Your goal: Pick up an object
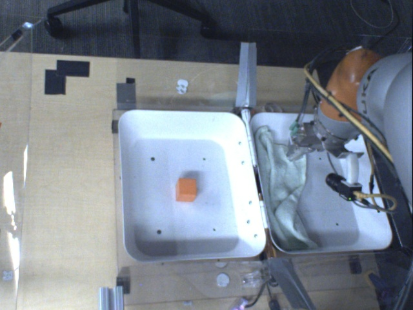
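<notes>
2 white bins side by side on a wooden desk. In the left bin, 1 orange cube, alone near the middle of the floor, slightly below centre, clear of every wall. In the right bin, a pale greenish cloth, crumpled along the left wall and running from the upper left corner down to the lower left. Grey arm reaching in from the right, orange band above the wrist, cables looping round it and down over the right bin. Gripper low over the upper part of the right bin, just at the upper right edge of the cloth, touching or nearly touching it; cannot tell which. Jaws too small and cluttered to read: cannot tell whether open or closed, nothing seen between them. Cube well apart from the gripper, to its left and lower in the view, across the divide between the 2 bins. Cloth just beside and below the gripper. On the desk above the left bin, a small white scrap and black tape marks toward the upper left. Beyond the desk, dark carpet with the black legs of a chair base.
</notes>
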`<state>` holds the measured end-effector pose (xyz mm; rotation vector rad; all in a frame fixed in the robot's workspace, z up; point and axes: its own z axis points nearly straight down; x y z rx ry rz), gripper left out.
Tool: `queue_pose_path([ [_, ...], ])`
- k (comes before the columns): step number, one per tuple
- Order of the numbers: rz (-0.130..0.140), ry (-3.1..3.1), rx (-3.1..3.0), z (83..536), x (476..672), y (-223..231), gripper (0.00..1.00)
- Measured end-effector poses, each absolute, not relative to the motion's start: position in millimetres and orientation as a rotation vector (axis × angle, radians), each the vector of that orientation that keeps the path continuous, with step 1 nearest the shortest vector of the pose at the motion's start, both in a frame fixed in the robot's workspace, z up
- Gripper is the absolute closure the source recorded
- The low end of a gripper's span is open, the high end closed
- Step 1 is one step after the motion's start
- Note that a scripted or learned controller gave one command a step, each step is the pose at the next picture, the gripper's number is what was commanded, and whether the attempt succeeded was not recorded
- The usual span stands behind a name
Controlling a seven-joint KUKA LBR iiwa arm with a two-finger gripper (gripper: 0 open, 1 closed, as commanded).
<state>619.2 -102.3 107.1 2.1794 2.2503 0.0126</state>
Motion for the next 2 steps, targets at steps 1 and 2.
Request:
queue_pose_path([
  [1, 0.005, 1.822, 2.554, 205.1, 619.0, -162.4, 1.0],
  [2, 0.001, 1.265, 2.875, 94.9, 607.8, -193.7, 1.0],
])
